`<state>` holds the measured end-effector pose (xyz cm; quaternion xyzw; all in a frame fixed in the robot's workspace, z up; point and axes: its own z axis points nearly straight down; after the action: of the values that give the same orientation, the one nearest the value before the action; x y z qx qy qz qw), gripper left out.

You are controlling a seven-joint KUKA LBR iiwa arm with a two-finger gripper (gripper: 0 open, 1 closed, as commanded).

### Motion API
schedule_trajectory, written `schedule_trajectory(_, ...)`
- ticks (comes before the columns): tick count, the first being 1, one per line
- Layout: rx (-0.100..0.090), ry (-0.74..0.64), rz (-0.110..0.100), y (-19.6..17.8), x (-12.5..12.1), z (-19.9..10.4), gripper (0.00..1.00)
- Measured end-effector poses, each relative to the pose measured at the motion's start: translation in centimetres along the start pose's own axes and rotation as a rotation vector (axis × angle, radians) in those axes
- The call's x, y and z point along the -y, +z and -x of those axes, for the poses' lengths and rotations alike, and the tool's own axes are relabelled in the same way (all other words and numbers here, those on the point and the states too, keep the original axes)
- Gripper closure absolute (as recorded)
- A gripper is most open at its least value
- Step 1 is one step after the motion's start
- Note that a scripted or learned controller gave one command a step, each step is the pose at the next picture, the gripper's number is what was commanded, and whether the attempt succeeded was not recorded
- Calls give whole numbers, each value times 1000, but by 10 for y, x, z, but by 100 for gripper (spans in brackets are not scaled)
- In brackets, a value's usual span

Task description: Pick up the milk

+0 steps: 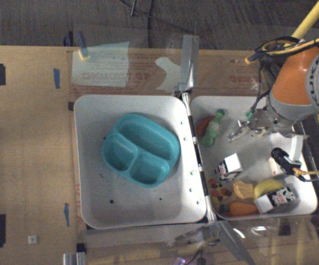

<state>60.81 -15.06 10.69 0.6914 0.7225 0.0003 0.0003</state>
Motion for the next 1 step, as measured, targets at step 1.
schedule_trajectory(1,4,8,11,16,29,-53,0)
